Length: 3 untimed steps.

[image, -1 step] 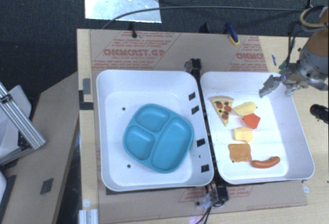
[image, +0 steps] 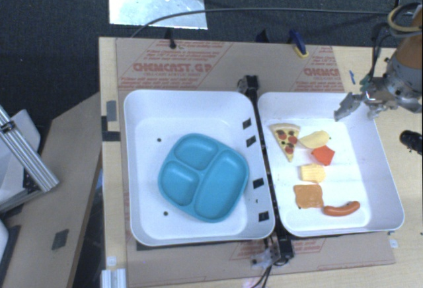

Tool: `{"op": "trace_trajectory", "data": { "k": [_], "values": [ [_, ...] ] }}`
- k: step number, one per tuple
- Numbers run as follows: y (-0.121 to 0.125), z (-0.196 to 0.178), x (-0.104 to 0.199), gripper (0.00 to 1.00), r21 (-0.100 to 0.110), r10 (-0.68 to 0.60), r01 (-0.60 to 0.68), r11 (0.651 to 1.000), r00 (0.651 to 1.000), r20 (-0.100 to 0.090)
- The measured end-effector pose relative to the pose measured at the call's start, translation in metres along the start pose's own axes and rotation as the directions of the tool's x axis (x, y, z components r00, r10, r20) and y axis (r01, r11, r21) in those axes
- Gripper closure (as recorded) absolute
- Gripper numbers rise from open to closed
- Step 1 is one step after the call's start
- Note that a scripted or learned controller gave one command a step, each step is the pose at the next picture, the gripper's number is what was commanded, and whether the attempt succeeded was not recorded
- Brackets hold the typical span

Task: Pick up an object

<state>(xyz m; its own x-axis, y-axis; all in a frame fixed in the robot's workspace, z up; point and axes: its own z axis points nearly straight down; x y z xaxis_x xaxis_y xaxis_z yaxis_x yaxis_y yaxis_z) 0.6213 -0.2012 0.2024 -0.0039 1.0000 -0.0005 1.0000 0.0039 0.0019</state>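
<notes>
Two white bins sit side by side on the bench. The left bin [image: 142, 148] holds a blue divided plate [image: 203, 176] lying flat near its middle. The right bin [image: 377, 168] holds toy food in its left half: a pizza slice [image: 286, 139] toward the far edge, a pale yellow piece [image: 314, 139] touching an orange-red wedge [image: 323, 155], a yellow block [image: 312, 173], a brown toast piece [image: 308, 196], and a sausage [image: 341, 208] near the front edge. The gripper [image: 360, 106] hangs over the right bin's far right corner, fingers spread apart with nothing between them.
</notes>
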Motion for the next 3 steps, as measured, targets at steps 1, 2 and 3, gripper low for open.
{"op": "trace_trajectory", "data": {
  "k": [1, 2, 3],
  "values": [
    [-0.002, 0.062, 0.001, 0.0, 0.003, 0.001, -0.001, 1.0, 1.0, 0.0],
    [-0.001, 0.113, 0.001, 0.0, 0.0, 0.002, -0.002, 1.0, 1.0, -0.001],
    [0.0, 0.099, 0.001, 1.0, -0.004, 0.0, 0.0, 1.0, 1.0, 0.001]
  ]
}}
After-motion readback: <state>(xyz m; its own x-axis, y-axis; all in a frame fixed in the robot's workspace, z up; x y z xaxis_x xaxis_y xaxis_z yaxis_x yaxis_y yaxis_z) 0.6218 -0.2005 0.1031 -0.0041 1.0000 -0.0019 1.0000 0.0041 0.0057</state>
